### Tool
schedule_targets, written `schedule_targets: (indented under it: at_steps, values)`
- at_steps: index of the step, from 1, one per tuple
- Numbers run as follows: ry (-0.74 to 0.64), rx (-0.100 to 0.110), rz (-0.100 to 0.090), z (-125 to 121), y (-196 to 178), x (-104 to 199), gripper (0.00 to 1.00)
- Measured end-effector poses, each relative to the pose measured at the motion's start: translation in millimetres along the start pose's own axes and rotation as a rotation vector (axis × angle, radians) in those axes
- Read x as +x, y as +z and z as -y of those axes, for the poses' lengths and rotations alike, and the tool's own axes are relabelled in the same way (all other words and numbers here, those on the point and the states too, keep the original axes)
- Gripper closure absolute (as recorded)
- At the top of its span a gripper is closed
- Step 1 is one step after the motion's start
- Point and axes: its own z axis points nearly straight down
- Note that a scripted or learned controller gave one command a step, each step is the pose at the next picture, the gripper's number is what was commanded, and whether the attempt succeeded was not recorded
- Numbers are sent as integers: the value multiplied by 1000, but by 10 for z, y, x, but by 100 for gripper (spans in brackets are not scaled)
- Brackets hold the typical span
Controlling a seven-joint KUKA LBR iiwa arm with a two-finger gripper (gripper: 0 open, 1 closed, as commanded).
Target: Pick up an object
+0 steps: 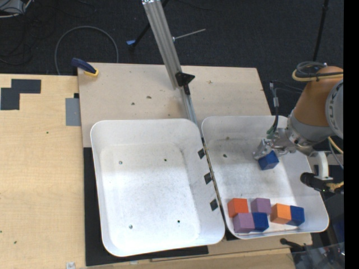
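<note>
From the camera view above the tabletop (168, 88), the arm (317, 108) reaches in from the right and its pincer (268, 150) sits low over the right bin (235, 136), with a blue cube (268, 161) right at its tip. The cube looks tilted and appears to sit just under the fingers, touching them or nearly so, but I cannot tell whether the pincer is spread or pressed together, nor whether the cube is truly between the fingers or merely beside them. That uncertainty is the main risk, as I judge it: if the fingers catch only a corner or an edge of the tilted cube, it is likely to twist out and drop back into the bin when lifted, or be nudged aside without being gripped at all. A slip could also send it toward the cluster along the near wall of the same bin. Counting there: two orange cubes (238, 207), two purple cubes (260, 205), and two blue cubes (297, 214), lying close together, several touching. With the one at the pincer, that makes three blue and seven blocks in all. There are two white bins; the left bin (112, 136) holds no blocks.
</note>
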Motion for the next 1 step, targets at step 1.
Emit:
schedule_targets:
  at_steps: [1]
  values:
    - [-15,-6,-3,-150,-596,913,100]
